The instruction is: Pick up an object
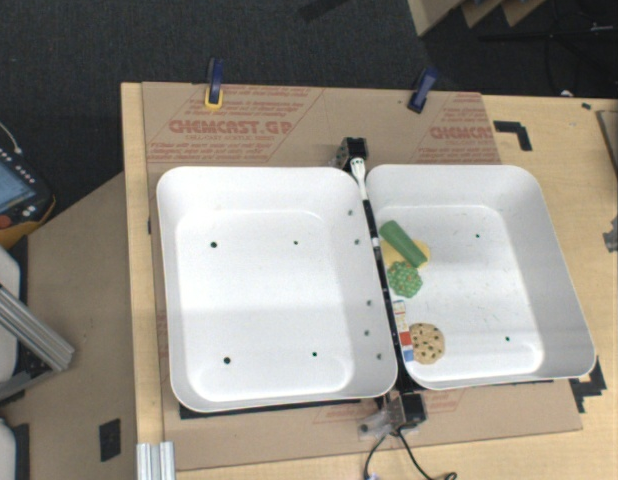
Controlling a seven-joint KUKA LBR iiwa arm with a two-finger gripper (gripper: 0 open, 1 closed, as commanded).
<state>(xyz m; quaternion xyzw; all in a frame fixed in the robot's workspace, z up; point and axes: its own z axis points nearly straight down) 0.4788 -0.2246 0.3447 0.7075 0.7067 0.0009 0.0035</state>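
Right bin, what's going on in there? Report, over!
Green block, green speckled ball and cookie sit along the right bin's left wall. None picked up yet. Nothing on top of them.

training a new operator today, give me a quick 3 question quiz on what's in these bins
1. True or false: the toys lie in the right bin.
2. Which toy lies nearest the front rim: A) the green block, B) the cookie, C) the green ball?
3. Fill in: the toys cluster along the bin's ____ wall.

Key: 1 true; 2 B; 3 left
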